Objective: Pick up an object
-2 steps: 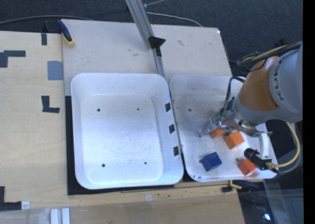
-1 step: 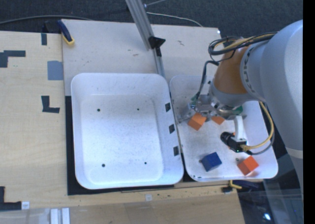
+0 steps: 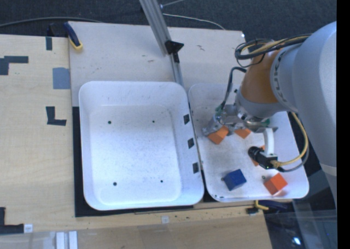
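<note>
Hung low in the shallow white right-hand bin (image 3: 247, 194): grey two-finger gripper (image 3: 227, 128), small orange block (image 3: 217, 137) touching at its 7 o'clock. Could not tell whether gripping or apart. Seemingly mid-grasp; next called for a sure hold, then lifting.

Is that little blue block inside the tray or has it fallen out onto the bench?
Inside. The blue block lies on the floor of the right tray, near its front edge, apart from the gripper.
</note>
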`<action>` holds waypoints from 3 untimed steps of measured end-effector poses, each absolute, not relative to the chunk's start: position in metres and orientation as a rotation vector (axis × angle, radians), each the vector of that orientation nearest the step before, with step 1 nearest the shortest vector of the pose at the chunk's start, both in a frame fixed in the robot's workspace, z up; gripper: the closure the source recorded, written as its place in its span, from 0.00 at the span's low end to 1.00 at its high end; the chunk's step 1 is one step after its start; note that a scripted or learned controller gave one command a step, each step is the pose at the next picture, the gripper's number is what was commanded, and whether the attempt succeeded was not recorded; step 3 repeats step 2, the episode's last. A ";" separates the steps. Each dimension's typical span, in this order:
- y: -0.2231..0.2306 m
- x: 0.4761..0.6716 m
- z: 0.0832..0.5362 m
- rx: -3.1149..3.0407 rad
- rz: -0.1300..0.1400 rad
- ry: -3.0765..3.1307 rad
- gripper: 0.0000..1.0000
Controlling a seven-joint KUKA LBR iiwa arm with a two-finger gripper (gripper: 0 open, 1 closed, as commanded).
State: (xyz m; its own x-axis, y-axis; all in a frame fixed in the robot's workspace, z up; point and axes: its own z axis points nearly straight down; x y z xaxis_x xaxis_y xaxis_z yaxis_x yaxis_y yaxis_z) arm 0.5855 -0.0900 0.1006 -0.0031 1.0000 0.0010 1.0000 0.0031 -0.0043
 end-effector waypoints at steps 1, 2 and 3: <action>-0.026 0.628 0.197 -2.215 -0.010 -2.233 1.00; 0.046 0.623 0.191 -2.209 0.000 -2.229 1.00; 0.046 0.623 0.191 -2.209 0.000 -2.229 1.00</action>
